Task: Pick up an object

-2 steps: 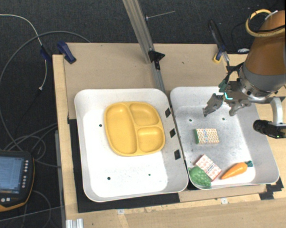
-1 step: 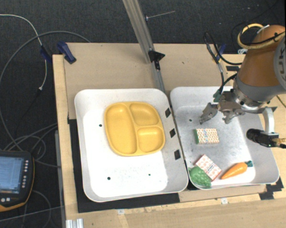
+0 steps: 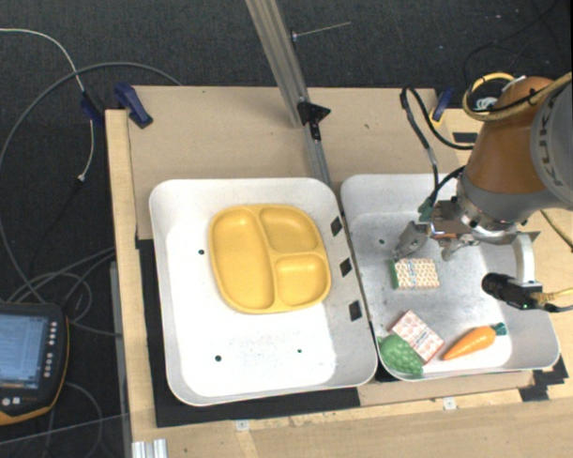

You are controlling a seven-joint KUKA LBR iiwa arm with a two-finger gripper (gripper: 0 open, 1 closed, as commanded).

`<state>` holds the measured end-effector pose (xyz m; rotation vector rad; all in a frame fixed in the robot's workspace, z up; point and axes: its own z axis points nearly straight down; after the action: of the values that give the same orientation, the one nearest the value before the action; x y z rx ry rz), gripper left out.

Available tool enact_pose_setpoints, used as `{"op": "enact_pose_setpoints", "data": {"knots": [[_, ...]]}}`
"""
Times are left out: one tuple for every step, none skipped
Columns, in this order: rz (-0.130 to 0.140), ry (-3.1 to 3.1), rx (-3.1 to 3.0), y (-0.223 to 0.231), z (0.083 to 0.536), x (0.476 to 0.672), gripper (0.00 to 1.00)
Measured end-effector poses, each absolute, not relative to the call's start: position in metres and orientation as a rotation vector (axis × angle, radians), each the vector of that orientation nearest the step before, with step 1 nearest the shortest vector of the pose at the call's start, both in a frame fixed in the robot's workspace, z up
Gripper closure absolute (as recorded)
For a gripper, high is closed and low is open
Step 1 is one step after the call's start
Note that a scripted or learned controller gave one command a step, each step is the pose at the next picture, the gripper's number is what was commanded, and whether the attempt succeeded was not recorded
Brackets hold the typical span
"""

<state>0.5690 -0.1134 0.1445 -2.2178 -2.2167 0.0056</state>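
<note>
In the right bin (image 3: pixel 476 292) lie a small checkered packet with a green edge (image 3: pixel 417 273), a red-and-white checkered packet (image 3: pixel 418 334), a green toy vegetable (image 3: pixel 401 356) and an orange carrot (image 3: pixel 471 342). My gripper (image 3: pixel 432 244) hangs over the bin's upper middle, just above and slightly right of the green-edged packet. Its two fingers stand apart and open, with nothing between them. The green vegetable sits at the bin's front left corner, touching the red-and-white packet.
The left bin (image 3: pixel 263 360) holds a yellow divided plate (image 3: pixel 269 256). A metal post (image 3: pixel 290 73) rises behind the gap between the bins. Black cabling and a connector (image 3: pixel 509 291) hang from the arm over the right bin's right side.
</note>
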Motion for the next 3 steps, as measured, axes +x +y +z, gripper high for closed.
{"op": "enact_pose_setpoints", "data": {"knots": [[-0.001, -2.225, -2.226, -0.115, 0.097, 0.571, 0.00], [-0.011, -2.229, -2.228, -0.114, 0.112, 0.574, 1.00], [-0.005, -2.224, -2.225, -0.119, 0.159, 0.569, 1.00]]}}
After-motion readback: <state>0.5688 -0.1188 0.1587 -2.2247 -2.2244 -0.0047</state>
